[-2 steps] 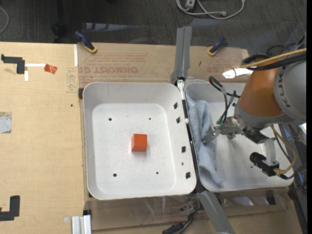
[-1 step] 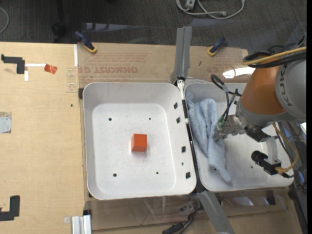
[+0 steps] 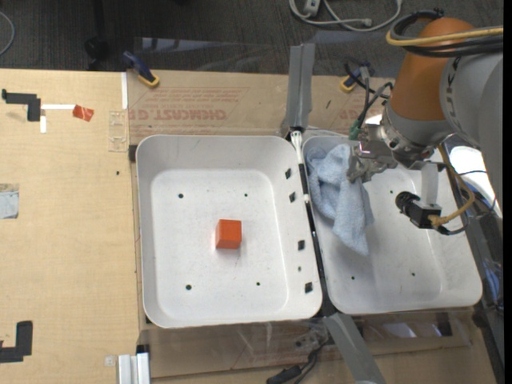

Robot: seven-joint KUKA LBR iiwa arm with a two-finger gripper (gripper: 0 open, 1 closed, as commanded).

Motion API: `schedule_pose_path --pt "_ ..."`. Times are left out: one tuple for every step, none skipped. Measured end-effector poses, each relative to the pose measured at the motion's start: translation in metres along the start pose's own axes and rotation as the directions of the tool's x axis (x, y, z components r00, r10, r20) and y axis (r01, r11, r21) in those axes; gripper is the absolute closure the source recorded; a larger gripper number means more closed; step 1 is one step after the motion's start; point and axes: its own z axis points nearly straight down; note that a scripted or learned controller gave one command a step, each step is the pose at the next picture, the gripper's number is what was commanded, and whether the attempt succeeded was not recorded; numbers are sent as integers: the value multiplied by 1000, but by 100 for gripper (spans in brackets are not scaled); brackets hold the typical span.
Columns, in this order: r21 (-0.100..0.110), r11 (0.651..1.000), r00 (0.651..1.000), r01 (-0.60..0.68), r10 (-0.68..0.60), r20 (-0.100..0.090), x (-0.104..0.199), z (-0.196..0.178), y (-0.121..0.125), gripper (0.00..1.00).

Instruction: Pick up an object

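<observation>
A light blue cloth lies bunched along the left side of the right bin. Its upper part is drawn up into a peak at my gripper, and a fold hangs down toward the bin floor. The gripper reaches in from the right, below the orange wrist band, and is shut on the cloth's top edge. A small orange-red cube sits alone near the middle of the left bin, far from the gripper.
The bins' rims meet at a hinged divider, just left of the cloth. A black cable fitting and yellow hose hang off the wrist over the right bin. Tan board with small markers lies to the left.
</observation>
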Motion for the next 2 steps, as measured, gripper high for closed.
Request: schedule_pose_path --pt "1 991 991 136 -136 1 -35 64 57 100" --pt "-3 981 981 196 -196 1 -11 -1 57 100"
